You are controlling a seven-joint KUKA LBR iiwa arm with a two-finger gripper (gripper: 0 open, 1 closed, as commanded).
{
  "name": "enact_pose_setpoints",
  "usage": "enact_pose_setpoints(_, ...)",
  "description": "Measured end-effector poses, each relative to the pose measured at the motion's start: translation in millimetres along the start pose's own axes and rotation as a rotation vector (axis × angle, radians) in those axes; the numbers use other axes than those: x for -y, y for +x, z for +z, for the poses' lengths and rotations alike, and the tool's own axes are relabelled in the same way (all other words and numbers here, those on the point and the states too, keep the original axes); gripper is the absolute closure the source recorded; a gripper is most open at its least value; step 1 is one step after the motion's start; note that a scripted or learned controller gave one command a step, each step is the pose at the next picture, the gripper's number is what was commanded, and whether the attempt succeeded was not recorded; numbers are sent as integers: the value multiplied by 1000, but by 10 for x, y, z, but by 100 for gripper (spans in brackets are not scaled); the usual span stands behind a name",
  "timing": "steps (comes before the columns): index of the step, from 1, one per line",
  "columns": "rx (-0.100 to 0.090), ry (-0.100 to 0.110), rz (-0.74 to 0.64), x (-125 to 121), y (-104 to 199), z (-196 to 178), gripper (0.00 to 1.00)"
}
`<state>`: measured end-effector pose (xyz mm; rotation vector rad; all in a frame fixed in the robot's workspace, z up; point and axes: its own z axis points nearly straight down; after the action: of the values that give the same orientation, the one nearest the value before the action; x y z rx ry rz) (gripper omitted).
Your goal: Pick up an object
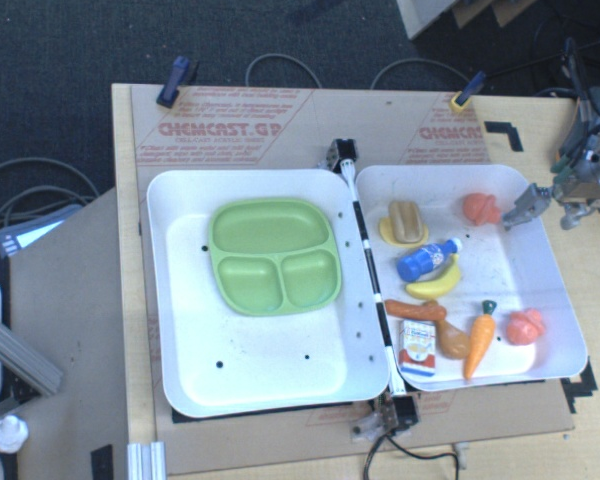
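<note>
The right bin (550, 258) holds several toy foods. There is a bun (407, 222), a red-orange piece (481, 208), a blue bottle (427, 260), a banana (432, 284), a sausage (415, 310), a small carton (418, 346), a carrot (479, 340) and a pink-red piece (523, 328). My gripper (552, 210) hangs over the bin's far right rim, just right of the red-orange piece. Its fingers are spread open, and nothing sits between them.
The left bin (180, 298) bears a green divided plate (276, 256). A black divider rail (365, 278) runs between the bins. Blue clamps (174, 82) grip the bench's far edge. Cables lie on the dark floor beyond.
</note>
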<state>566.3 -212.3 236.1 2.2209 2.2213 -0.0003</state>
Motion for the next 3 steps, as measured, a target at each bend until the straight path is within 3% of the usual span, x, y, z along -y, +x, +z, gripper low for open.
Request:
enact_pose_setpoints(1,2,-11,1,144,363,1373,0)
enact_pose_setpoints(2,-2,2,-1,76,1096,1516,0)
enact_pose_setpoints(3,-1,2,1,613,1196,1519,0)
